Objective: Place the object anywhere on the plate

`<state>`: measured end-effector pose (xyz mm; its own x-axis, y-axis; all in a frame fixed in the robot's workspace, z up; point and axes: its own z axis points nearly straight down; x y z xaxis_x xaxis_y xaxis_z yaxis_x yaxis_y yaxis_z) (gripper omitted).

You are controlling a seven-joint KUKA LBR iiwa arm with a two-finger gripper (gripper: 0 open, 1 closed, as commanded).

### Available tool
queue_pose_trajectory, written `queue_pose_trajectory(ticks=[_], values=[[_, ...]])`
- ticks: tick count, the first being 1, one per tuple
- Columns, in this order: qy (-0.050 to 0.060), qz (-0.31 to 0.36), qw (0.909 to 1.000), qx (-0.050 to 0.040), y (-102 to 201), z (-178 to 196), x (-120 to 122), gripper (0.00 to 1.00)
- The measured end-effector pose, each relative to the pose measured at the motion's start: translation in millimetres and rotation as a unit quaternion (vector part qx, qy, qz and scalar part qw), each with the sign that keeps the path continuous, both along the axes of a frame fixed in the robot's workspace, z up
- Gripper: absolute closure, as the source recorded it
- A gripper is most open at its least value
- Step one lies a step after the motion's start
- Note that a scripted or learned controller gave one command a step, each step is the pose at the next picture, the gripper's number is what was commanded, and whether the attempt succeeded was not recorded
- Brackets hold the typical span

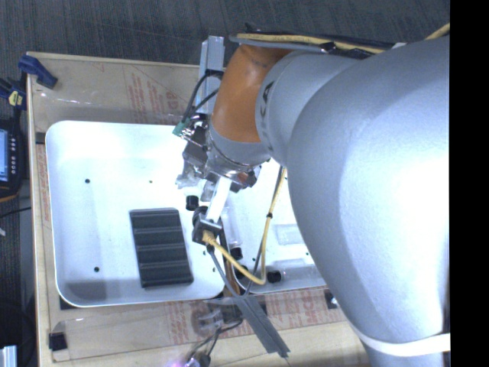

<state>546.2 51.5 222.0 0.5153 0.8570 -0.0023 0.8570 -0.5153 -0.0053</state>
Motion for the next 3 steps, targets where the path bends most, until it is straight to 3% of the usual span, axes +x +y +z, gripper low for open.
queue_pose_trajectory(ticks=[1,2,3], values=[[0.001,0.148,0.989,0.0001,70.8,-35.2,-71.7,1.0],[0.0,0.254,0.9672,0.0,134.4,-67.1,-6.6,1.0],[-0.001,0.233,0.9724,0.0007,61.8,-6.0,-8.0,1.0]])
